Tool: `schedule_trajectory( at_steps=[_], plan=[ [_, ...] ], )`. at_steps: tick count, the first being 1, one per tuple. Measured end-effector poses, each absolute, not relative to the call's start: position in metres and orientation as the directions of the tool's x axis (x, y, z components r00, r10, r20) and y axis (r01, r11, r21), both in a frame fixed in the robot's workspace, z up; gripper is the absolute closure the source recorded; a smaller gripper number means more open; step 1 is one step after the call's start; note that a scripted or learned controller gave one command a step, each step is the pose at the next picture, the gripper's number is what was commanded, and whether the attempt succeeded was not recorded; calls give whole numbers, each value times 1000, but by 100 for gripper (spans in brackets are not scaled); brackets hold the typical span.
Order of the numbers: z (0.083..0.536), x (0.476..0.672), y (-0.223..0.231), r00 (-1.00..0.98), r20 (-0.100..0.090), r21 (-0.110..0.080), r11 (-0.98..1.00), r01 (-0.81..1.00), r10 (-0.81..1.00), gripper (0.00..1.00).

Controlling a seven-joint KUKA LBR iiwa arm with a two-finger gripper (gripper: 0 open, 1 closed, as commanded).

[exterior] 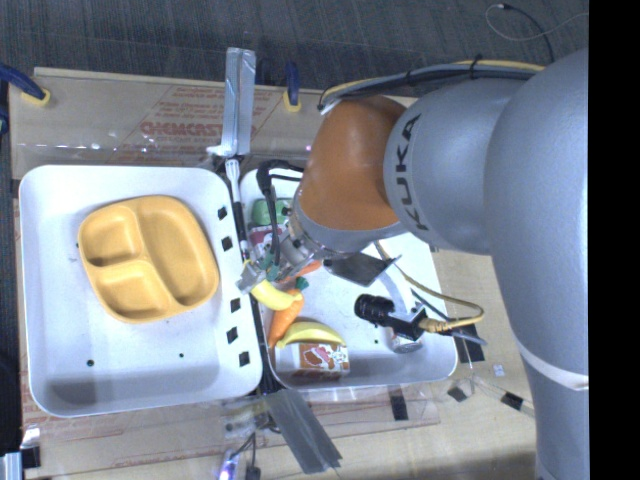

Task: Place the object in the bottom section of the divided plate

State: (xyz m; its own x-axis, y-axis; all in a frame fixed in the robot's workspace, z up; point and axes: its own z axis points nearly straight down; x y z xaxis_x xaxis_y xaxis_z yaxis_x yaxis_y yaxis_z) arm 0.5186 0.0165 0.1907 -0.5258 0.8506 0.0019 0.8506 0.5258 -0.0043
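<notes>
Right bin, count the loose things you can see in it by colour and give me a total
Yellow: 2, the banana and a small yellow piece
Orange: 1, the carrot
Green: 1, a green item, partly hidden by the arm
Brown: 1, the brown packet
Total: 5 visible; the arm may hide more.

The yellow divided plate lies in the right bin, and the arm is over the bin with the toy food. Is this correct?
Not quite. The camera view shows the yellow divided plate in the left bin, not the right one. The arm is indeed over the right bin with the toy food.
</notes>
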Motion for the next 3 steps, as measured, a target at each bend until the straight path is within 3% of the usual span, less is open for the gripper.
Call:
schedule_trajectory(
  at_steps=[1, 2, 3],
  plan=[
    [191, 519, 85, -773, 0, -1, 773, 634, 634, 100],
    [287, 564, 74, -822, -1, 0, 822, 569, 569, 100],
    [163, 555, 127, -573, 2, -6, 573, 820, 820, 100]
  ],
)
